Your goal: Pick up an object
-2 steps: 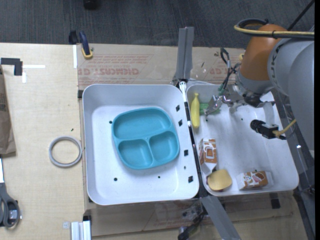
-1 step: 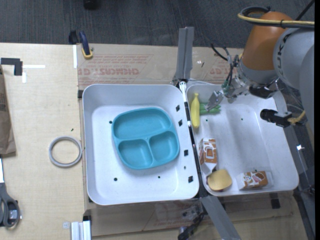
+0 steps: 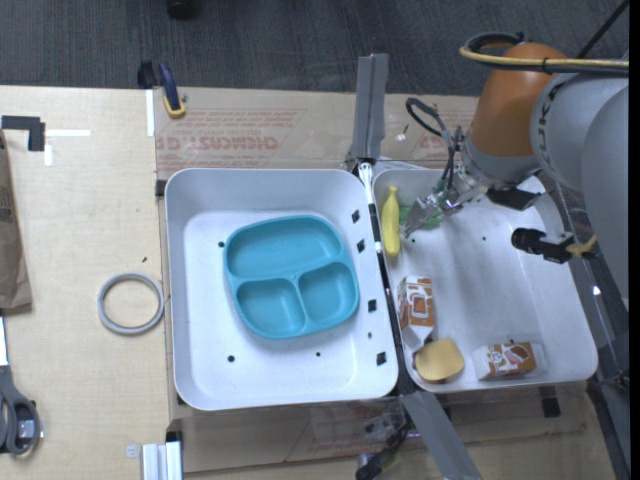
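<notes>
End effector (image 3: 432,211) low in the right bin (image 3: 560,308), beside the banana (image 3: 390,222).

From where I stand, whether it is open or closed cannot be told; its dark tip sits at the bin's upper left, just right of the yellow banana, which lies lengthwise against the bin's left wall. Nothing is seen held. Above it, the arm's orange band (image 3: 510,93) and grey body enter from the right. Same bin, lower part: a brown-and-white packet (image 3: 417,303) by the left wall, a tan round item (image 3: 439,361) below it, a small printed carton (image 3: 509,359) to its right. Left bin (image 3: 190,298): one blue divided tray (image 3: 291,275). Surface (image 3: 70,228), left of the bins: a grey tape ring (image 3: 131,302); scissors (image 3: 17,418) at the edge.
</notes>
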Tool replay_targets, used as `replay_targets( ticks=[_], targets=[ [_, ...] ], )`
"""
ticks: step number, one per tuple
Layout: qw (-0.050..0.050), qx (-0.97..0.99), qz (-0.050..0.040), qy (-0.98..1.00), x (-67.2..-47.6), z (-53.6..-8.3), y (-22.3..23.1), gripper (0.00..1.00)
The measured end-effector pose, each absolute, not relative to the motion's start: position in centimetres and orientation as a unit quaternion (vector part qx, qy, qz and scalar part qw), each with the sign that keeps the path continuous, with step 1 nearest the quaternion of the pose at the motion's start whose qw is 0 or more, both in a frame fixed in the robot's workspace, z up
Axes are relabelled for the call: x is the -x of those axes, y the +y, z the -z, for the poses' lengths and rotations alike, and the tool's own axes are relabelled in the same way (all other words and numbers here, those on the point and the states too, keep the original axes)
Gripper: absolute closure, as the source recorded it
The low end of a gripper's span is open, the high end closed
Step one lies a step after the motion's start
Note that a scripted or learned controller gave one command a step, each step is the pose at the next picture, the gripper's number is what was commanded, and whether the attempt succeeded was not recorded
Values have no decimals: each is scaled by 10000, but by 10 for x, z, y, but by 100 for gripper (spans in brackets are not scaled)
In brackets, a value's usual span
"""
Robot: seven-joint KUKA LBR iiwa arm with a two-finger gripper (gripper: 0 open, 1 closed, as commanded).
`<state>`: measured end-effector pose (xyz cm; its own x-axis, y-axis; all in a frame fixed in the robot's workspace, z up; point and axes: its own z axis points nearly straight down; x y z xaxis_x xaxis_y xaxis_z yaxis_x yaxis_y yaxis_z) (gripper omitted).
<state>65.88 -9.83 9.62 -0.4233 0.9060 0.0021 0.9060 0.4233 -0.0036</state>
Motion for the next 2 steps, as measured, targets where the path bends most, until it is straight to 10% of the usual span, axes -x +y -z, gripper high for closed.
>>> replay_targets(
  ticks=[1,2],
  targets=[
    [12,5284,-10,-8490,-647,-188,-49,0],
    [7,4138,-6,-9104,-660,-188,-47,0]
  ],
)
